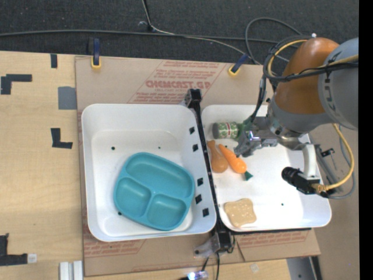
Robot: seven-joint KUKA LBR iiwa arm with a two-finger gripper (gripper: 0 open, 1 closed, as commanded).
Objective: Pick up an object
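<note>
The claw hangs over the right bin, just above a carrot. Nearby lie a bottle and toast. A teal plate fills the left bin.

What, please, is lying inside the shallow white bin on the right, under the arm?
The right white bin holds a small green bottle, an orange carrot, a tan bread roll and a toast slice. The grey arm and gripper cover the bin's far right corner.
</note>
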